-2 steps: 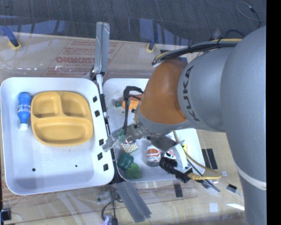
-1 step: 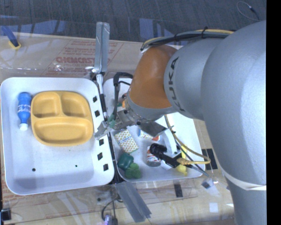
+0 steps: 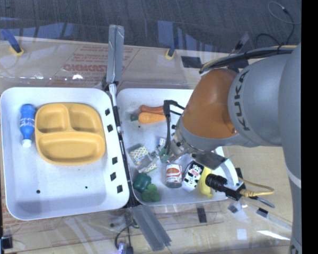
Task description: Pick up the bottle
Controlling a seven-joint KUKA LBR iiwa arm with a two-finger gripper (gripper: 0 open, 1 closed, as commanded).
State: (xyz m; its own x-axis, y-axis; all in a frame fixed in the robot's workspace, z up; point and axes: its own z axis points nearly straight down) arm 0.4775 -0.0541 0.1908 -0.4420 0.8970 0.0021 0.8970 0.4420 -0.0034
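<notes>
Your hand [image 3: 168, 153] sits low in the right bin [image 3: 128, 100], just above a can [image 3: 173, 174]; you cannot tell its state. The bottle [image 3: 26, 123] lies far to its left, beside the tray [image 3: 70, 132].

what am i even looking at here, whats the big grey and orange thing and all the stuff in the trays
One camera looks down at a slant on a bench with two white bins. The grey and orange thing is a robot arm reaching in from the right over the right bin. Its claw is hidden under the arm. That bin holds a carrot, a small can, green toys and other small items. The left bin holds a yellow divided plate and a blue bottle, which the arm should pick up.
</notes>
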